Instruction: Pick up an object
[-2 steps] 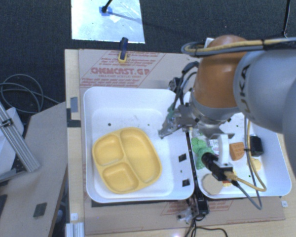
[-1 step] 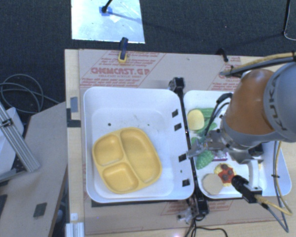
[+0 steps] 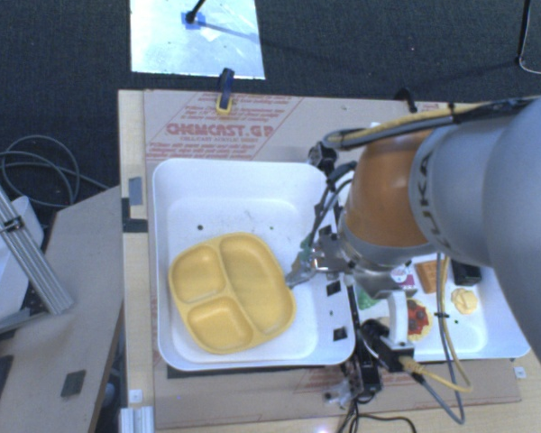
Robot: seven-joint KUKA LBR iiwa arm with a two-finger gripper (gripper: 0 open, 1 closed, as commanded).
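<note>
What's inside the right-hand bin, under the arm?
In the right bin, a small yellow item, an orange-brown flat piece and a red-topped piece lie on the floor. The arm covers most of that bin, so anything beneath it is hidden.

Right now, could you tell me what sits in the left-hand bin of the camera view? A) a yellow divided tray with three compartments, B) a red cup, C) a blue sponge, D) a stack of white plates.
A: a yellow divided tray with three compartments lies in the left bin, towards its near side, with the claw at the tray's right edge.
</note>
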